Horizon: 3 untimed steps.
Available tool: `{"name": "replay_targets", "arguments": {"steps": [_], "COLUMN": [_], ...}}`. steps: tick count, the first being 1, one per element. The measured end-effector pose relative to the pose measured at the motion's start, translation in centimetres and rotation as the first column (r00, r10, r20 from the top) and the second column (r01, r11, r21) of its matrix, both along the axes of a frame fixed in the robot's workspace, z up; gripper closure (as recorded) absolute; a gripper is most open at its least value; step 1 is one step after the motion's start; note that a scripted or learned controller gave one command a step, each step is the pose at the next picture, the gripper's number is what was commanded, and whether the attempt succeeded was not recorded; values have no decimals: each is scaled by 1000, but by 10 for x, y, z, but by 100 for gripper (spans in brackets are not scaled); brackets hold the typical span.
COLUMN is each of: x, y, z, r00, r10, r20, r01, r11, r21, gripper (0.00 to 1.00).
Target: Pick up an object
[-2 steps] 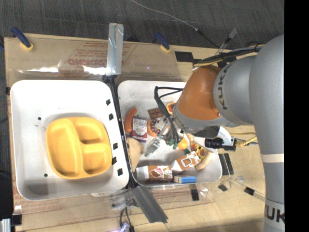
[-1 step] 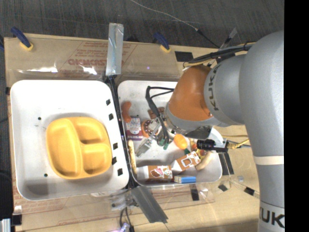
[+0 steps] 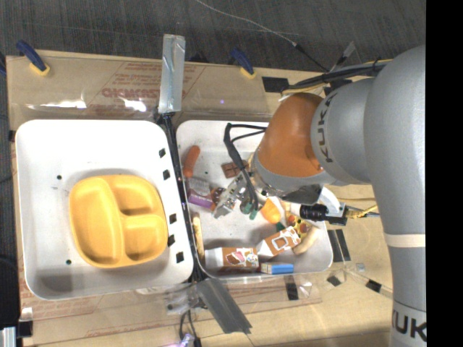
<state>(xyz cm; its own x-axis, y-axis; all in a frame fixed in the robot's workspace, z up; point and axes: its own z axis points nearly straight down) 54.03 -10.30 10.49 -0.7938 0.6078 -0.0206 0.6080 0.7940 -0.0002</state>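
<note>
The grey arm (image 3: 376, 143) with its orange band (image 3: 293, 139) reaches in from three o'clock and bends down over the right bin (image 3: 210, 132). Its gripper (image 3: 230, 199) sits low near the middle of that bin; whether it is released or clenched cannot be told, and nothing is seen held by it.

Small items lie scattered in this bin. An orange carrot-shaped piece (image 3: 190, 160) lies at about ten o'clock, near the divider. A purple packet (image 3: 200, 202) lies just beside the gripper at nine o'clock. A brown-and-white box (image 3: 233, 258) lies along the near wall at six o'clock, with a blue-tipped tube (image 3: 278, 269) just beside it. A colourful carton (image 3: 283, 241) and a small orange piece (image 3: 272, 211) lie at about four o'clock, under the wrist.

The left bin (image 3: 43, 143) bears a yellow divided tray (image 3: 116, 219), lying flat at its centre
</note>
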Motion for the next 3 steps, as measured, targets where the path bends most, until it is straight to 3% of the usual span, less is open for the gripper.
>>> {"name": "replay_targets", "arguments": {"steps": [1,2,3], "x": [48,-21,-22], "y": [25,41,112], "z": [181,139,149], "r00": [995,997,997], "r10": [-101,-75,-75], "r20": [-4,-20,-16], "r01": [101,75,75], "r11": [995,997,997], "r21": [13,12,13], "gripper": [100,100,100]}}
